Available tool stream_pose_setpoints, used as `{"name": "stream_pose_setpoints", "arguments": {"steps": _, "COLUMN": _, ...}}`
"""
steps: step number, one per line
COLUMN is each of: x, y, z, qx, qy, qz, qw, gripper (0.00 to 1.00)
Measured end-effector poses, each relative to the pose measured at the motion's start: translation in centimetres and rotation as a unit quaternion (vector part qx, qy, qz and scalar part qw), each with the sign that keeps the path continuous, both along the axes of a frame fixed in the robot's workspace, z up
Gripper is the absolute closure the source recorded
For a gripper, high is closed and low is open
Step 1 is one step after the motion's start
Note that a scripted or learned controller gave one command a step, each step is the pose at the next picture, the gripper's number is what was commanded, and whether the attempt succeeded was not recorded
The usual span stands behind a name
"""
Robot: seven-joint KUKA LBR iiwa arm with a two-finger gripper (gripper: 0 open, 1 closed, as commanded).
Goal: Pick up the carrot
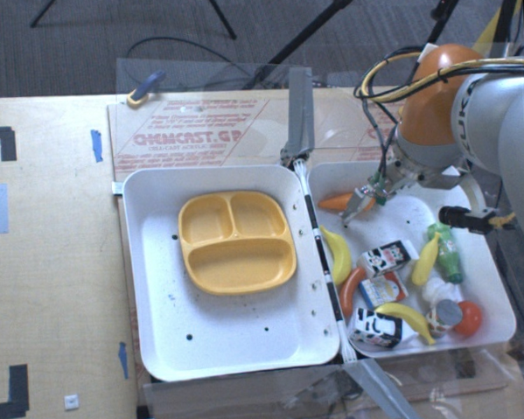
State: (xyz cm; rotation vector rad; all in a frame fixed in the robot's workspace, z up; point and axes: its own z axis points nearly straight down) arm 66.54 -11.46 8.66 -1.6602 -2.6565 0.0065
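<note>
The carrot [333,201] is a short orange piece at the far left corner of the right bin [497,297], lying roughly level and pointing left. My gripper [360,204] reaches in from the right, just left of the orange wrist band, and is at the carrot's right end. That end shows between the two grey fingers, so the gripper is shut on it. I cannot tell whether the carrot rests on the bin floor or hangs a little above it.
The left bin [153,306] holds a yellow divided plate [237,240]. The right bin is crowded with bananas [339,254], small milk cartons [387,257], a green bottle [447,256], a red tomato [468,318] and a red sausage [349,292]. A grey divider [316,236] runs between the bins.
</note>
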Motion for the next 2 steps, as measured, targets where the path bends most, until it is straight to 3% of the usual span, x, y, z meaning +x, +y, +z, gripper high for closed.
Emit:
{"name": "stream_pose_setpoints", "arguments": {"steps": 1, "x": 0.0, "y": -0.4, "z": 1.0, "qx": -0.0042, "qy": -0.002, "qz": 0.0, "qw": 1.0, "gripper": 1.0}}
{"name": "stream_pose_setpoints", "arguments": {"steps": 2, "x": -1.3, "y": 4.0, "z": 9.5, "qx": -0.0067, "qy": 0.004, "qz": -0.128, "qw": 0.9917, "gripper": 1.0}}
